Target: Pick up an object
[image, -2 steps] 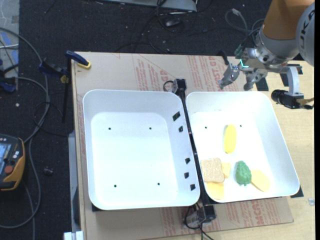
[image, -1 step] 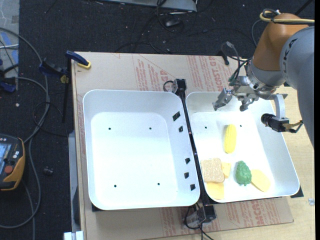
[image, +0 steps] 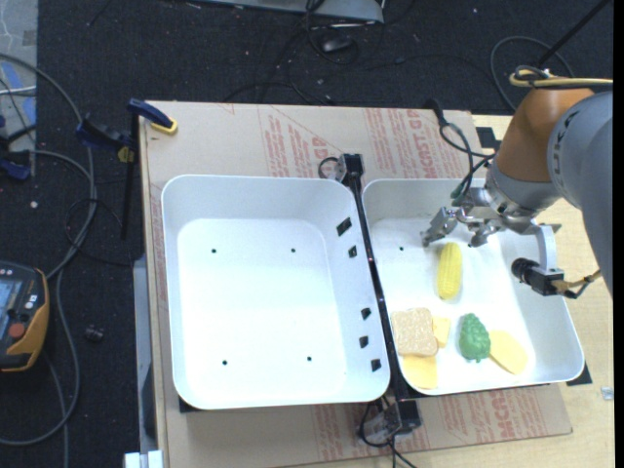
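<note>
A robot arm [image: 546,154] hangs over the right bin [image: 561,334], its gripper [image: 458,230] poised just above an ear of corn [image: 448,270].

From the overhead camera, the gripper's two fingers stand spread apart with nothing between them, just beyond the far tip of the yellow corn, which lies lengthwise in the middle of the bin. Nearer the front wall sit a slice of bread [image: 414,331], a green broccoli-like piece [image: 474,337] and flat yellow pieces [image: 508,351] beside them. The left bin [image: 185,261] sits alongside on the cardboard-topped bench [image: 253,139].
</note>
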`<state>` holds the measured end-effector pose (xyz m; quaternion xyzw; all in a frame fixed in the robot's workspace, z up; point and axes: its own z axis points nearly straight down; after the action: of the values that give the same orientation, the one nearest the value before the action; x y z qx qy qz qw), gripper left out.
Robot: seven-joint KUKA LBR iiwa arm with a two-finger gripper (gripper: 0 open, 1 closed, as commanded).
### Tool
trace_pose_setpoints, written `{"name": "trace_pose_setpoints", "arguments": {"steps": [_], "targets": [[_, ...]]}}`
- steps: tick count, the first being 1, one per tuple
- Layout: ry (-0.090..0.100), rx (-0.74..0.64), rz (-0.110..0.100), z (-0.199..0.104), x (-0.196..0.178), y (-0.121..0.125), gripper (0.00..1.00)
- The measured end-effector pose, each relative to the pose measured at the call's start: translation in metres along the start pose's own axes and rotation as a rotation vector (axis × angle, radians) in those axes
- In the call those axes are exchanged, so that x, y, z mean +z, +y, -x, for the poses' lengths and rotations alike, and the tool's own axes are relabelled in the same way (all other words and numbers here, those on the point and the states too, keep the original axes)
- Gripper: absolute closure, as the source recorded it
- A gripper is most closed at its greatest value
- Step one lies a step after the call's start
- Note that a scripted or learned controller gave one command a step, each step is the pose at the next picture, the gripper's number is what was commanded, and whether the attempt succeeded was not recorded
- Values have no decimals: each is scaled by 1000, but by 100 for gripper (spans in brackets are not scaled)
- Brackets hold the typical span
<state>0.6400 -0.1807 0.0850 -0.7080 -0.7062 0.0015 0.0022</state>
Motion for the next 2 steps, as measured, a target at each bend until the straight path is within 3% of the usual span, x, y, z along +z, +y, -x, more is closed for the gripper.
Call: {"name": "trace_pose_setpoints", "arguments": {"steps": [1,2], "targets": [[0,-2,4,-20,-3,-40,0],[-1,-2,7,-19,-14,-39,100]]}}
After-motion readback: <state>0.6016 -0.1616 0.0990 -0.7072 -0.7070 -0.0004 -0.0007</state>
